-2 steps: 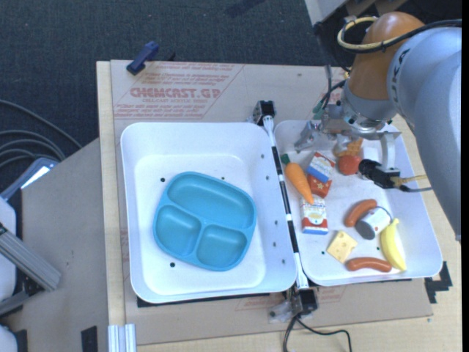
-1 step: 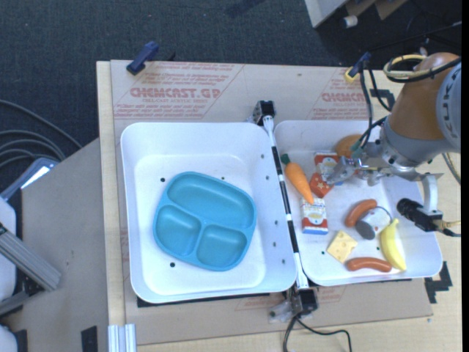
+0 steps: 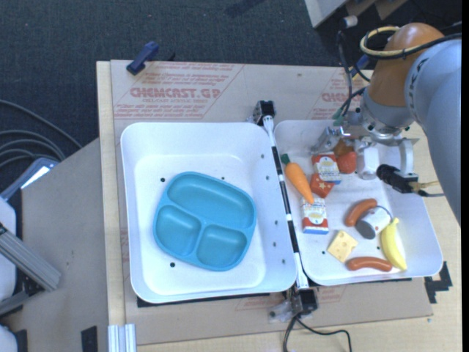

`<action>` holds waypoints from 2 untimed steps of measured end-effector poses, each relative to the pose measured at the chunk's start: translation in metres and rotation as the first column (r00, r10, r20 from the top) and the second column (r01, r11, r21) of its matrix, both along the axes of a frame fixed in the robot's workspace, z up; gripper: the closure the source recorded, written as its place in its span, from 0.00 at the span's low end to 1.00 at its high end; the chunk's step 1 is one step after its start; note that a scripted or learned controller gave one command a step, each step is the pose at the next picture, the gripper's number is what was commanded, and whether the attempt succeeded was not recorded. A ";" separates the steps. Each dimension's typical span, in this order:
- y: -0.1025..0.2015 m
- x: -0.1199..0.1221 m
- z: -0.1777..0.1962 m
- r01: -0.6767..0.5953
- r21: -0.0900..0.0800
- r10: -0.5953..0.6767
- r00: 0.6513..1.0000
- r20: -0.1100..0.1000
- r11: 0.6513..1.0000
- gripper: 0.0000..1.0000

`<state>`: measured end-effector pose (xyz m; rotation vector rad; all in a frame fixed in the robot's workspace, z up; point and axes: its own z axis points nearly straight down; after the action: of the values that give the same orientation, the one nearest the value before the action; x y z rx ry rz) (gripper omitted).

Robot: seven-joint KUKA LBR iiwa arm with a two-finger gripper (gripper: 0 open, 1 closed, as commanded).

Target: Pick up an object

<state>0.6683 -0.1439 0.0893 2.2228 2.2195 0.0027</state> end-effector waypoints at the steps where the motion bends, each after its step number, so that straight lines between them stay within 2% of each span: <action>1: -0.002 0.000 0.011 -0.001 -0.006 0.001 1.000 -0.002 1.000 1.00; 2: -0.001 0.000 0.011 -0.001 -0.005 0.001 1.000 -0.002 1.000 0.00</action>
<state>0.6680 -0.1453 0.1002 2.2205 2.2184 -0.0049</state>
